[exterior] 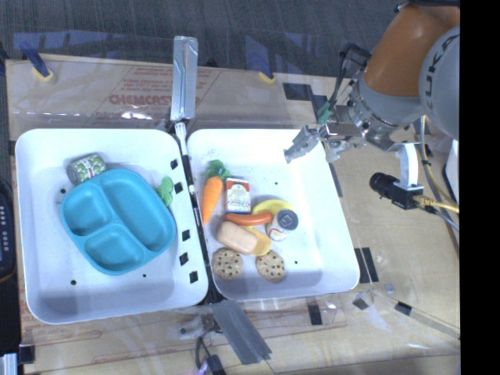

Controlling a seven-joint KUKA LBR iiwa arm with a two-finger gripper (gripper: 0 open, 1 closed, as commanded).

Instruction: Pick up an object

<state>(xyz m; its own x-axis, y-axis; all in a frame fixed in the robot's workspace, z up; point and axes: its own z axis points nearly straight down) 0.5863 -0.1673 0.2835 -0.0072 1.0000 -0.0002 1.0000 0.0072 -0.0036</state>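
My gripper (316, 145) hangs open over the upper right corner of the right bin (328, 241), with nothing between its fingers. Below and to its left lies a cluster of toy food: an orange carrot (211, 198), a red and white box (237, 195), a yellow banana (270, 207), a red sausage (248, 219), a tan bread roll (237, 237), a dark round can (287, 220) and two cookies (227, 263) (270, 266). A green vegetable (216, 169) sits above the carrot. The gripper is well apart from all of them.
The left bin (39, 287) holds a blue divided plate (117, 219), a small tin (86, 166) at its upper left and a green piece (166, 190) by the divider. A metal bar (184, 76) stands at the back between the bins.
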